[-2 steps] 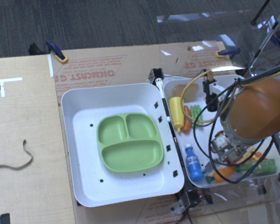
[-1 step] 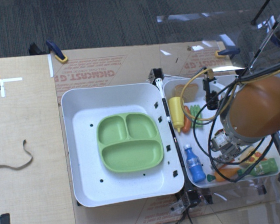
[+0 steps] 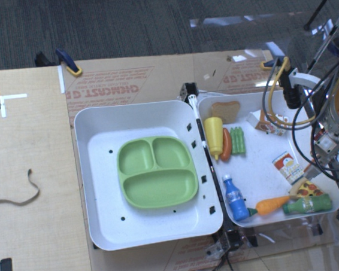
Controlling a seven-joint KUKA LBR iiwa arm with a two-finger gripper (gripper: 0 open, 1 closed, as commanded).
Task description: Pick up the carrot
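Although the gripper (image 3: 329, 145) is seen at the right rim of the right bin (image 3: 262, 158), under grey arm parts and black and yellow cables (image 3: 274, 100), it cannot be told how far it is opened, and nothing is seen to be held by it. It is placed above the near right part of this bin, well apart from the carrot.

The carrot (image 3: 272, 205) is found lying flat by the near wall of the right bin, with its thick end to the right. Its thin end is touching a blue bottle (image 3: 234, 198), and its thick end is just beside a green bottle (image 3: 307, 204) which is laid on its side. A pizza slice toy (image 3: 308, 189) is seen just behind the green bottle, and a small printed carton (image 3: 287, 167) a little further back.

By the left wall of the same bin a yellow bottle (image 3: 215, 135), a red sausage (image 3: 227, 147) and a bunch of green beans (image 3: 237, 140) are laid side by side. A slice of bread (image 3: 225, 111) is placed behind them.

In the left bin (image 3: 95, 170) a green divided plate (image 3: 157, 171) is set in the middle.
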